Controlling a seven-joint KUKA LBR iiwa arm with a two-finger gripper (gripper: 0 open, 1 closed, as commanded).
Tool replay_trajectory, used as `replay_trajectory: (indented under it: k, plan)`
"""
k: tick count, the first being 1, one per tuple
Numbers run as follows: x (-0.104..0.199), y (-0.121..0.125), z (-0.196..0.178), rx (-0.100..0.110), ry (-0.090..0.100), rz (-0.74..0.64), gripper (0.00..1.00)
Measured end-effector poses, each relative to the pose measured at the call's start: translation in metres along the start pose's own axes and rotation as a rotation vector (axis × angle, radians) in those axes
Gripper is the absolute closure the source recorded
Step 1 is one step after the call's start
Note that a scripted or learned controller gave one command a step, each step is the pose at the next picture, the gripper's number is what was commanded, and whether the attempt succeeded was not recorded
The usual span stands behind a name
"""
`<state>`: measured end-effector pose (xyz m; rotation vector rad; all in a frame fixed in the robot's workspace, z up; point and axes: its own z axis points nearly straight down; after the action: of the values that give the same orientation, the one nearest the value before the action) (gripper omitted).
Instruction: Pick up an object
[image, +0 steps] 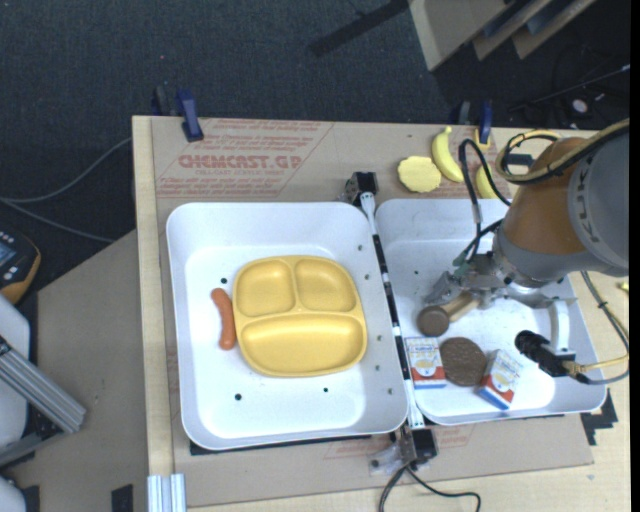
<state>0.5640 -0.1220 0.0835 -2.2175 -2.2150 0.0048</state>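
Note:
My gripper (452, 288) is low in the right bin (410, 232), near its left-middle part. Directly under and in front of it lies a brown mushroom-shaped piece (437, 318) with its stem pointing up toward the gripper; whether it is gripped is hidden by the wrist. A dark brown round cookie (463, 360) lies at the bin's front. Beside it are two small cartons, one on its left (426, 362) and one on its right (501, 381). The left bin (200, 245) holds a yellow divided plate (298, 315) and an orange-red sausage (225, 317) to the plate's left.
Behind the right bin, on the bench, lie a yellow banana (447, 155) and a yellow lumpy piece (420, 174). The arm (560, 215) covers the right bin's back right part. A ridge (383, 290) separates the two bins.

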Motion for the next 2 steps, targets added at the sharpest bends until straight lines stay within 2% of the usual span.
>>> replay_trajectory:
  k: [1, 2]
  plan:
    - [0.03, -0.023, -0.001, -0.003, 0.0, -0.003, 0.0]
    - [0.02, -0.038, -0.001, -0.004, -0.002, 0.001, 0.0]
